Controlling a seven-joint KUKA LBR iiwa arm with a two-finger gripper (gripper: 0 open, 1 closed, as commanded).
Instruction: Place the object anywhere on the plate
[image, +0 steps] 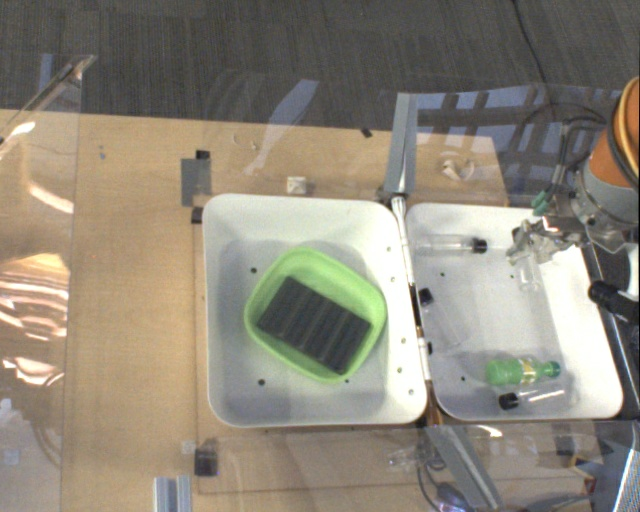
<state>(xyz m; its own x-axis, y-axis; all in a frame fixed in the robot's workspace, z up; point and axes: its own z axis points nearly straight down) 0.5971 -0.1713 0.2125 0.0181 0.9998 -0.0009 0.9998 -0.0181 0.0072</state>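
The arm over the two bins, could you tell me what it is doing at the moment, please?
The arm's gripper hovers at the upper right of the right bin, beside a clear tube with a black cap. Nothing can be seen between its fingers. A green bottle and a second capped clear tube lie near that bin's front edge. The green plate in the left bin carries a dark ribbed slab. None of the right bin's items has reached the plate yet.
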